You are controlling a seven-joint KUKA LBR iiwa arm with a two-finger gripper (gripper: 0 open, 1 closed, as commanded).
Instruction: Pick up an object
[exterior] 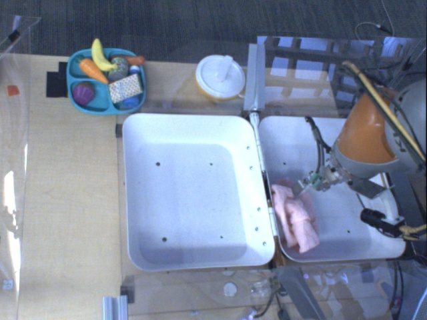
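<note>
End effector (pixel 317 181) fingers unclear, pink cloth (pixel 294 217) beside

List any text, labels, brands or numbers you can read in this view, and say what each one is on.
No text reads legibly anywhere in this view.
The patterned item in the blue tray: print too small and blurred to read.
The white lidded container: no label visible.
The pink cloth in the right bin, the left bin and the end effector: no markings visible.
</note>
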